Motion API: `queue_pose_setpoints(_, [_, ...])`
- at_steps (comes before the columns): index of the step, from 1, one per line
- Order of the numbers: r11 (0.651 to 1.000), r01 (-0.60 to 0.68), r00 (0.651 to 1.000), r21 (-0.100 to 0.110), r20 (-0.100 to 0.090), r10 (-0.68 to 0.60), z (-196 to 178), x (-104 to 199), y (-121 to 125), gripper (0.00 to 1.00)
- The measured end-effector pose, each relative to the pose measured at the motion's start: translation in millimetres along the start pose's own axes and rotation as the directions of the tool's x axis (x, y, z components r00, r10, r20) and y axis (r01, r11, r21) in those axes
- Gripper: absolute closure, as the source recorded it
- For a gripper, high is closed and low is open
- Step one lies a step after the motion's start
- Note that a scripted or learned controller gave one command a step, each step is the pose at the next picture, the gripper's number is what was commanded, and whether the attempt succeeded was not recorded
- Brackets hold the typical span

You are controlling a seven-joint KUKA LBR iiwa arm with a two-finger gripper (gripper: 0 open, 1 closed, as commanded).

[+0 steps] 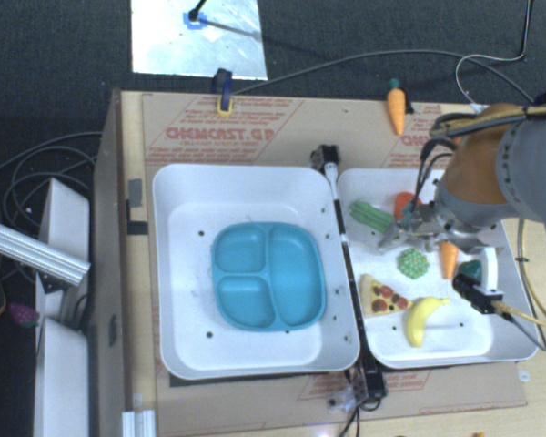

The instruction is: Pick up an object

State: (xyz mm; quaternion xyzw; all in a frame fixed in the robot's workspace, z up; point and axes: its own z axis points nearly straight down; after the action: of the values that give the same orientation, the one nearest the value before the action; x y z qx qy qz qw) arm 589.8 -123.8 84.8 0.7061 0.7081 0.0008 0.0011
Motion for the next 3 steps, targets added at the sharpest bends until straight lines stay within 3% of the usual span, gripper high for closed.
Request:
queue_pose_setpoints(1, [1.0, -0.002, 1.0, 0.002, 0.0, 0.002, 0.4, -7.9, -46.0, 0.0])
queue_pose_setpoints(2, [1.0, 0.001, 1.0, 0.0, 0.0, -0.001, 0.1, 2.8, 1.5, 0.0])
queue_pose_setpoints(3, [1.0, -0.002, 1.0, 0.003, 0.0, 0.002, 0.7, -4.4, -52.7, 0.0])
